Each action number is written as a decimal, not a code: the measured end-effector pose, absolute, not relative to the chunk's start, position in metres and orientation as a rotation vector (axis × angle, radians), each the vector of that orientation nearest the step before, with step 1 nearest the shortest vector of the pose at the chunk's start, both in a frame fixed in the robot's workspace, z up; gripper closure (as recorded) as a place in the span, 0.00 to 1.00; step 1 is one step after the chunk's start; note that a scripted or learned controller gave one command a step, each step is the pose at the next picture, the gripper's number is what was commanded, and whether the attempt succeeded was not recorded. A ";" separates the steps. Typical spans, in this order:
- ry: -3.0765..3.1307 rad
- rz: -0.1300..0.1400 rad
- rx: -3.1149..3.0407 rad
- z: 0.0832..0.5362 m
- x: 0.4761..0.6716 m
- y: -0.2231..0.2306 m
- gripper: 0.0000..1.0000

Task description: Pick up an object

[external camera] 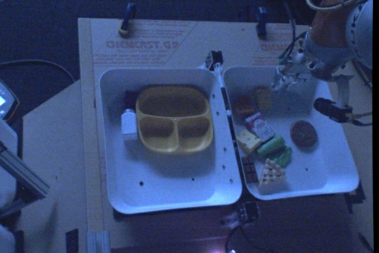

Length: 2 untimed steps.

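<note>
- The claw (283, 81) hangs over the right bin (331, 178), at its 12 o'clock side. I cannot tell its state.
- The brown cookie (304, 134) lies alone at 3 o'clock. It looks light, stiff and flat. Pinch its edges.

Faint reddish print on the cardboard sheet (148, 44) under the bins, roughly "QUIKCAST", smaller lines illegible
</note>
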State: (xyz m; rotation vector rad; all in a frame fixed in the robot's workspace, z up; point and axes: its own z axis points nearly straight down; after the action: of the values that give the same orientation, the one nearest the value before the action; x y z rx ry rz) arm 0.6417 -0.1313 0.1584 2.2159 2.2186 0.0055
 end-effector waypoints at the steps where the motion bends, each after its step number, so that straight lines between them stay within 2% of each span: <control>1: 2.217 0.007 2.215 0.223 0.643 -0.134 1.00; 2: 2.220 0.003 2.217 0.225 0.644 -0.134 1.00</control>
State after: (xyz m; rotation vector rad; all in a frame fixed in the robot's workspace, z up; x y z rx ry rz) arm 0.6442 -0.1344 0.2255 2.2175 2.2203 0.0030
